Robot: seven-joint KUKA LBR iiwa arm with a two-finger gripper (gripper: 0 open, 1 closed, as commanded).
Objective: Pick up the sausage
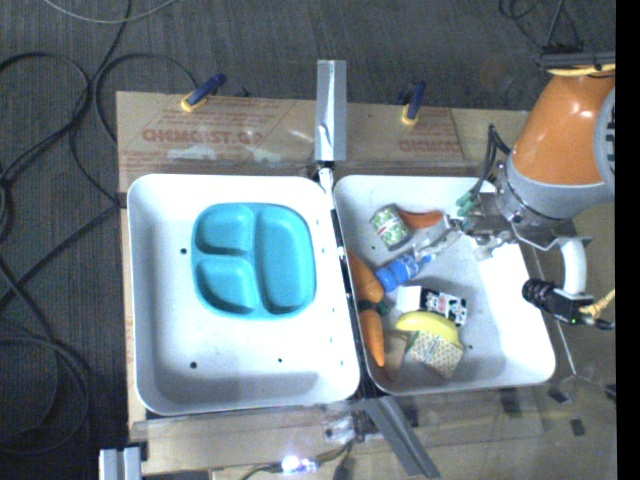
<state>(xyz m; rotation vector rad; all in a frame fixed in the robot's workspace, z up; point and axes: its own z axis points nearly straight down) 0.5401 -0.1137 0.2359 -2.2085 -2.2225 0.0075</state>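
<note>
Sausage [422, 218] lies just beside the end effector [447, 232], whose grip I cannot tell.

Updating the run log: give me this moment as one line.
arm: over right bin | pincer: low by reddish sausage and green can | grasp: not visible | blue tray: left bin

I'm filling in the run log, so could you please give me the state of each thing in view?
Sausage: lying in the right bin, not lifted.
Gripper: low over the right bin, by the sausage.
Blue tray: flat in the left bin.
Carrots: lying along the right bin's left wall.
Small can: on its side.
</note>
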